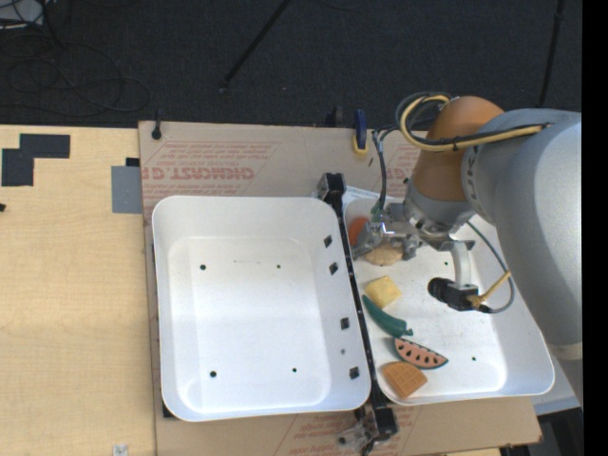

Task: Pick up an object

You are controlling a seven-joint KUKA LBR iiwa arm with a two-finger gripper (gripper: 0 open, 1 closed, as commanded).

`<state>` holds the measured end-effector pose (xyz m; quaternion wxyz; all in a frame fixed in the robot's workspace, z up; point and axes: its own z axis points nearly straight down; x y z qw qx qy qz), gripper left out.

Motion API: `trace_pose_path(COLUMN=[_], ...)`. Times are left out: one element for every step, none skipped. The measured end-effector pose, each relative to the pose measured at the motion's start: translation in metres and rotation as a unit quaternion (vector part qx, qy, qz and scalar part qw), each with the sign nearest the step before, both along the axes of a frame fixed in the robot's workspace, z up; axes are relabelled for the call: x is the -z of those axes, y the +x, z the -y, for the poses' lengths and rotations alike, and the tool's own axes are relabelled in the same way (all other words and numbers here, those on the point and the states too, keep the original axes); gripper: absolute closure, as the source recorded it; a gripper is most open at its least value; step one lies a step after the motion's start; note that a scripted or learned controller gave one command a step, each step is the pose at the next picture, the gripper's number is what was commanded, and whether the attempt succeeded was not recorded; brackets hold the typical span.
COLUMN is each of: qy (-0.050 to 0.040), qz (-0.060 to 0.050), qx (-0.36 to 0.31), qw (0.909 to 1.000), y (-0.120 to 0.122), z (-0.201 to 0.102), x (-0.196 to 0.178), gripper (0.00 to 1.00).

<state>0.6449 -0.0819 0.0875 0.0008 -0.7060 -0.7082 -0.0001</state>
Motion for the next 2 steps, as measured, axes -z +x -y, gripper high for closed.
trace_pose_path(qy=[-0.0004,0.0002], qz=[-0.002,0.003], qx=[0.000,-0.001], qw=[1.0000,1.0000], y=[-0.002,0.000], z=[0.001,-0.051], x=[-0.010,-0.106], gripper=[1.00,1.00])
